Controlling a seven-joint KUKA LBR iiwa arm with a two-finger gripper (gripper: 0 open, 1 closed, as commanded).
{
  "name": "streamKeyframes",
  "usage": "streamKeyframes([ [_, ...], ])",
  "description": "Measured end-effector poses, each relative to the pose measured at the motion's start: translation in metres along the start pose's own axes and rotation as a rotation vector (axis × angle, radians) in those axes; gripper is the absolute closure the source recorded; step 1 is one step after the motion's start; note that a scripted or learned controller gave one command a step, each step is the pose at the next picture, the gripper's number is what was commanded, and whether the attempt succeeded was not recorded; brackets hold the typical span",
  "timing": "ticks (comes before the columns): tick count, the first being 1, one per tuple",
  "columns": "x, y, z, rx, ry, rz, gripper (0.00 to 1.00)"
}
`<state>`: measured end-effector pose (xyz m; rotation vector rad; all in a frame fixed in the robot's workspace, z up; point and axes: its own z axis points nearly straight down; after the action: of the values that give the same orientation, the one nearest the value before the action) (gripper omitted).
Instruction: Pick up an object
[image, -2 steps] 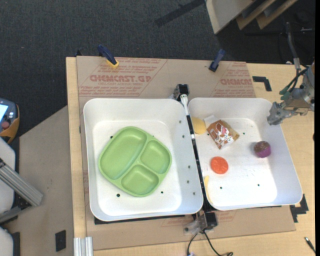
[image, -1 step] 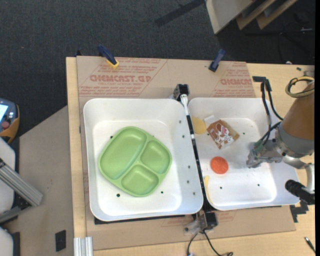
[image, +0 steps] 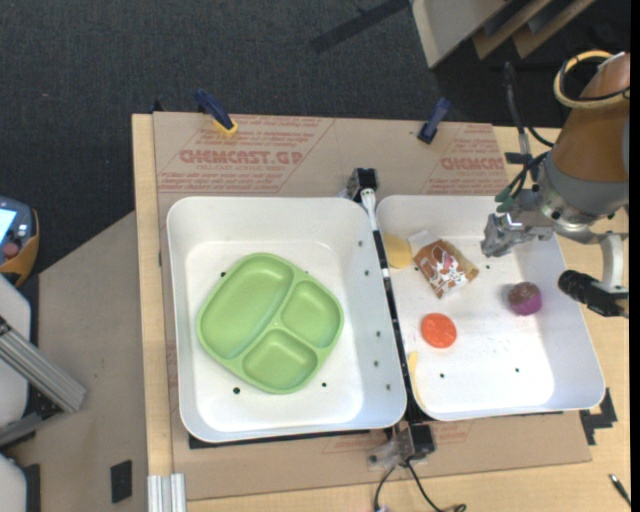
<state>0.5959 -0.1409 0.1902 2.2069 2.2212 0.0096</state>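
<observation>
1. Arm (image: 590, 140) comes in from the right; gripper (image: 497, 240) sits over the upper part of the right bin (image: 575, 385), near its back wall.
2. Gripper state: can't tell from this angle. Nothing is visibly held.
3. Right bin contents: brown-and-white snack packet (image: 444, 267) just left of the gripper, tilted diagonally, apart from it.
4. Yellow piece (image: 399, 252) lies at the bin's left wall, touching or nearly touching the packet's upper-left corner.
5. Orange-red round object (image: 438, 331) lies below the packet, toward bin centre, clear of everything else.
6. Purple round object (image: 524, 298) lies right of the packet, below the gripper, not touching it.
7. Small yellow sliver (image: 411, 367) rests against the left wall, lower down.
8. Left bin (image: 190, 225) holds a green three-compartment plate (image: 270, 322), roughly centred, flat.
9. Both bins sit side by side on cardboard (image: 300, 140) that covers the tabletop, held by two blue clamps (image: 217, 112) at the back edge.
</observation>
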Motion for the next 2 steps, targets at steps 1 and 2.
streamKeyframes([
  [1, 0.029, -0.082, 0.108, 0.017, 0.006, 0.008, 1.0],
  [2, 0.035, -0.033, 0.105, 0.006, 0.002, 0.004, 1.0],
])
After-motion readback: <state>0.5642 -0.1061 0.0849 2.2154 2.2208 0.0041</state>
